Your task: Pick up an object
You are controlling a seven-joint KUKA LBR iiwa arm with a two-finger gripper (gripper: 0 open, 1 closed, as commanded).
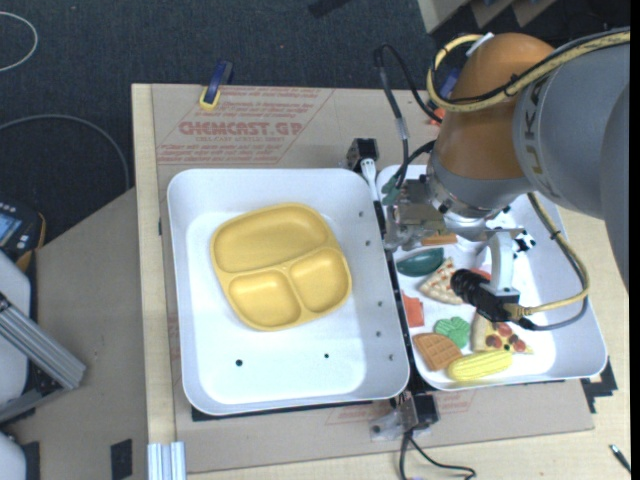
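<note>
While the arm [490, 128] hangs over the right bin [585, 343], its end effector's grip state cannot be told. Toy foods crowd that bin at five o'clock from the yellow tray [280, 266]; descend squarely over one isolated piece, such as the corn [480, 366].

Bins [190, 268]: white plastic, smooth, faintly glossy
Divided plate [280, 266]: yellow plastic, satin
Bench board [160, 148]: matt cardboard, printed
Arm band [490, 98]: glossy orange

The arm [585, 118] is bulky and grey, with a glossy orange band [490, 98] above the wrist — black and yellow cables [560, 298] loop around it.
</note>
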